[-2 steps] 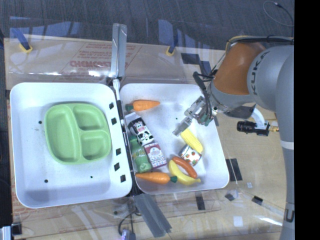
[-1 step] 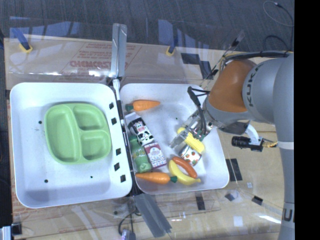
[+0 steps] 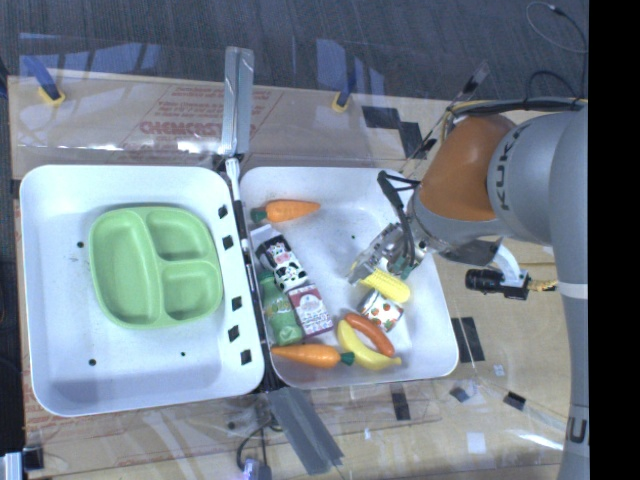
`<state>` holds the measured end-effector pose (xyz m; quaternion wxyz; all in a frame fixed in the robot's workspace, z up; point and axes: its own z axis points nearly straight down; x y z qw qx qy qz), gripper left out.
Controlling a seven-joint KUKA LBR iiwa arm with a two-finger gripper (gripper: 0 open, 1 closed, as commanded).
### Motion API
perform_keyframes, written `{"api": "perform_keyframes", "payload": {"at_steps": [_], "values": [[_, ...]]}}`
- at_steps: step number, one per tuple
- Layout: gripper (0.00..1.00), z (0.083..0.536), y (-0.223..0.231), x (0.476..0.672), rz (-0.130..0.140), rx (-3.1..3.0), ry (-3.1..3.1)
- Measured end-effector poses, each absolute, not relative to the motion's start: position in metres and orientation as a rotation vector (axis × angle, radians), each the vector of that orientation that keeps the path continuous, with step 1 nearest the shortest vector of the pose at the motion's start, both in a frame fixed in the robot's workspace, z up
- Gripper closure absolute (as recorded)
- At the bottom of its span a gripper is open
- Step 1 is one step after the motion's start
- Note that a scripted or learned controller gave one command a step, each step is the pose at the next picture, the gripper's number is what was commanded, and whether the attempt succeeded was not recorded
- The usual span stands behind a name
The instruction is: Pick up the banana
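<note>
End effector (image 3: 383, 260) hovers in the right bin (image 3: 430, 313), whether spread or pinching I can't tell. Banana (image 3: 366, 354) lies at the bin's five o'clock, beside a carrot (image 3: 305, 355).

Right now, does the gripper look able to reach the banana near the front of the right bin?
Probably yes. The banana lies on top, close to the gripper, though a red-orange piece lies across it.

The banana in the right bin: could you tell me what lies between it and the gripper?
In the camera view, a small yellow item and a strawberry-printed carton lie between the gripper and the banana.
</note>
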<state>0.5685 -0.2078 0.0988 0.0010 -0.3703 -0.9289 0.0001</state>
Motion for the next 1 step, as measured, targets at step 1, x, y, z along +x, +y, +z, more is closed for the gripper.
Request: {"api": "perform_keyframes", "payload": {"at_steps": [1], "values": [[1.00, 0.1938, -0.1606, 0.6122, -0.001, -1.314, -2.855]]}}
